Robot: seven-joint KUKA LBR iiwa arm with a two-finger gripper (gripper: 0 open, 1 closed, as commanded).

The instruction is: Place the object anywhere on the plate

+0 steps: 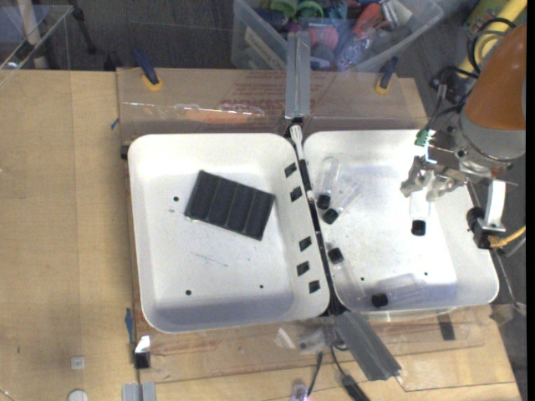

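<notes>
The plate [230, 205] is a dark, ribbed rectangle lying flat in the left bin [159, 161]. My gripper [425, 184] hangs over the right bin [468, 286], near its right side, far from the plate. Just below it is a small clear vial with a black cap [417, 226]; whether the vial is held or rests on the bin floor is unclear. Two more clear vials with black caps [328, 192] lie near the divider. Another vial [393, 294] lies at the bin's front edge.
A loose black cap [335, 255] sits by the divider [308, 224], which carries several black clips. A clear tub of colourful toys [334, 11] stands behind the bins. The arm's grey and orange body [501, 90] rises at the right.
</notes>
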